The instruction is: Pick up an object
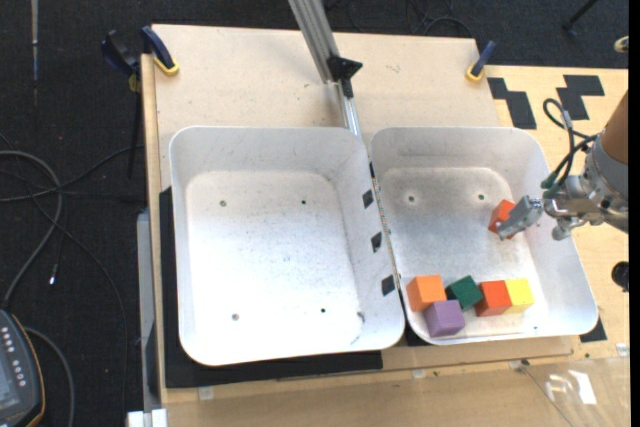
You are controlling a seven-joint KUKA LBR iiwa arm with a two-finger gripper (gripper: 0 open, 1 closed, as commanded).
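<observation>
My gripper (512, 218) reaches in from the right over the right bin (450, 137), toward its right side. A small red block (501, 213) sits tilted between its grey fingertips (520, 217), and the fingers are closed on it. Along the front wall of that bin lie several more blocks: orange (427, 290), green (463, 291), red (494, 296), yellow (519, 293) and, in front of them, purple (445, 317).
The left bin (190, 155) stands beside the right one on the wooden bench. A slanted metal rail (305, 0) runs from the back down to the bins' shared edge. Clamps (160, 50) sit at the bench's back corners.
</observation>
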